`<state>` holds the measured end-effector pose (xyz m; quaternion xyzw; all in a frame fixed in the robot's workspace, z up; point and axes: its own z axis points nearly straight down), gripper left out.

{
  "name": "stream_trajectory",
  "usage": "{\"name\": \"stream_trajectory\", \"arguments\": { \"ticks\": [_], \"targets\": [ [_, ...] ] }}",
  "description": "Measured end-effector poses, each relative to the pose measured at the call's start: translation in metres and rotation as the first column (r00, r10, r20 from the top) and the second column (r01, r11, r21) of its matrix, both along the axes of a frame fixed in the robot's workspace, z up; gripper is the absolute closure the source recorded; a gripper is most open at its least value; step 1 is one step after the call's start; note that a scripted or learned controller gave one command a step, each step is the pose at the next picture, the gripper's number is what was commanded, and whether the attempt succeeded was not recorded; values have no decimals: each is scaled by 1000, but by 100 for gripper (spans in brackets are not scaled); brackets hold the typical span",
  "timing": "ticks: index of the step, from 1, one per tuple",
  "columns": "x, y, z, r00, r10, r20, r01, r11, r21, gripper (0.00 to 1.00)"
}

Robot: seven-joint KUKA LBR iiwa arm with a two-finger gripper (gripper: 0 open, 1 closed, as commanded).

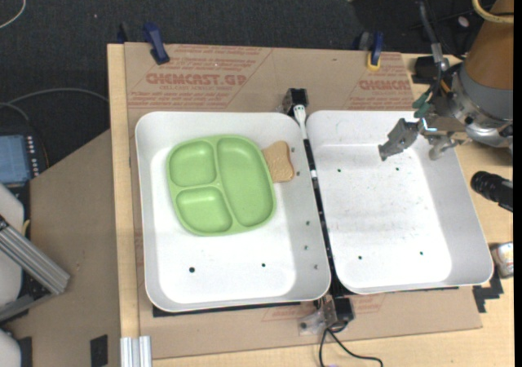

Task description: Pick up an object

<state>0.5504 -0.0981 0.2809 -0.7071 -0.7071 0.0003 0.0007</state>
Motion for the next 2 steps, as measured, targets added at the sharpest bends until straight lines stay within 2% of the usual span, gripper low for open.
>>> {"name": "stream_trajectory", "arguments": {
  "ticks": [1, 2],
  "targets": [
    [-5, 40, 146, 1000, 6, 20, -6, 1000, -2, 0],
    [-73, 3, 264, 1000, -5, 20, 5, 1000, -4, 0]
  ]
}}
